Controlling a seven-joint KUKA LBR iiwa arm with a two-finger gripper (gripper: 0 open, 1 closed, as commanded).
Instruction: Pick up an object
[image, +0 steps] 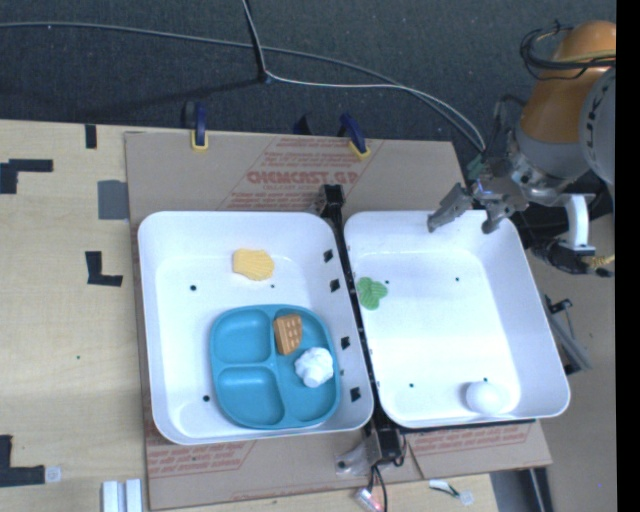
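Note:
My gripper (468, 218) hangs over the far edge of the right bin (520, 300), its two dark fingers spread open with nothing between them. Below it in that bin, a small green object (372, 293) lies by the left wall and a white ball (487, 397) rests near the front right corner. The left bin (170, 300) has a yellow piece (253, 264) on its floor. It also holds a blue divided plate (245, 395), which carries a brown waffle-like piece (288, 333) and a crumpled white object (314, 367).
Black clips (331, 200) sit along the seam where the two bins meet. Both bins stand on a cardboard sheet (290, 170) held by clamps at the back. A cable (330, 70) runs across the dark area behind the bench.

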